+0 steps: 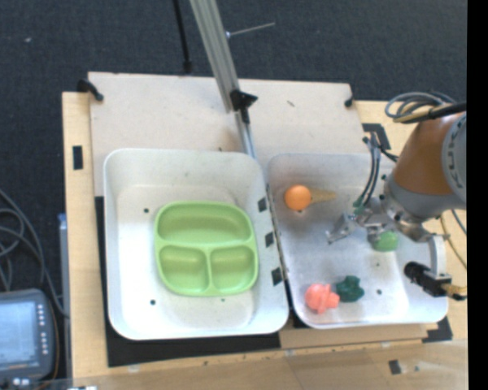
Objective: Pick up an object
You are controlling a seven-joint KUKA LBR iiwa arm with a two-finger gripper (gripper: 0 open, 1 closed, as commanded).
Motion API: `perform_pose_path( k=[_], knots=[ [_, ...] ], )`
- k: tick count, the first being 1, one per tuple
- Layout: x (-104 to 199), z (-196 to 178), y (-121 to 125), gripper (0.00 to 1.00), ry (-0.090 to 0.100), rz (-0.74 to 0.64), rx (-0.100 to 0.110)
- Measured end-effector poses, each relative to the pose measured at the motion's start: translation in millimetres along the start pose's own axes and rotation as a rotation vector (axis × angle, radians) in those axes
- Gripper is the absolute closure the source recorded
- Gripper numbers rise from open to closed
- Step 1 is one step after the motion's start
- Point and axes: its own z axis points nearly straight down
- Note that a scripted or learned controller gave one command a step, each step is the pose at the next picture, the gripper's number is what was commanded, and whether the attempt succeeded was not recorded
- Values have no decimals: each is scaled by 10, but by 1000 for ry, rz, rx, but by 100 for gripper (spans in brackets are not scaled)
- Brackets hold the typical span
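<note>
1. Your bench (pixel 179 112), pale board on dark carpet (pixel 81 23), carries two white bins side by side, with a metal mast (pixel 215 43) slanting up from between them (a screen sits at the lower left corner).
2. The left bin (pixel 130 218) holds a green divided plate (pixel 205 247), untouched.
3. The right bin (pixel 309 177) is where your arm (pixel 427 165) works, reaching low over its right half.
4. The gripper (pixel 366 226) hangs just beside a light green object (pixel 384 240); whether it is spread or closed you cannot tell from here, and nothing reads as lifted.
5. Other candidates lie free: an orange ball (pixel 298 197) near the bin's far left, and a pink toy (pixel 320 297) touching a dark green piece (pixel 350 288) at the near wall.
6. Judged so, the pick is not yet done; grasp and lift remain.
</note>
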Motion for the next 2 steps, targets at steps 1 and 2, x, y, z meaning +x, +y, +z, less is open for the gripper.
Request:
perform_pose_path(
  k=[1, 2],
  knots=[
    [-13, -152, 26, 100, -1, 6, -10],
    [-30, -588, 32, 100, -2, 1, -11]
  ],
)
